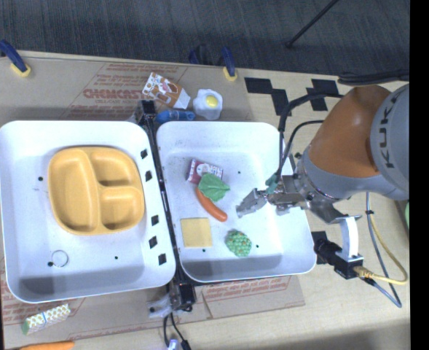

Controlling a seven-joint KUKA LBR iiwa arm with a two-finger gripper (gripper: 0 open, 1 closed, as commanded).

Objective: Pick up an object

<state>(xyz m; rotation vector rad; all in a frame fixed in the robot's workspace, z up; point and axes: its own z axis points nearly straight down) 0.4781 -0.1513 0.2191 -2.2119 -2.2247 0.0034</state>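
**Claw hangs over the right bin's inner edge, grip unreadable**

While the grey arm with its orange band (352,133) leans in from the right, count with me: two shallow white plastic bins on the cardboard-covered surface (105,93). The left bin (17,217) carries one glossy yellow tray with three compartments (96,188). The right bin (272,257) carries five small things: one red-and-white printed packet (198,170), one crinkled green leaf-shaped piece (214,187) lying over one smooth orange carrot-like stick (214,209), one flat pale-yellow square slice (196,232), and one knobbly green, speckled lump (238,243).

Now the metal claw (249,203): it sits low over the right half of that bin, just beside the carrot stick's end and above the green lump. Whether it is spread or pressed together, I cannot tell, and nothing is visibly pinched in it.

Beyond the bins, one patterned carton (159,88), one blue piece (174,115) and one white-and-yellow egg shape (208,103) rest near the top edge.
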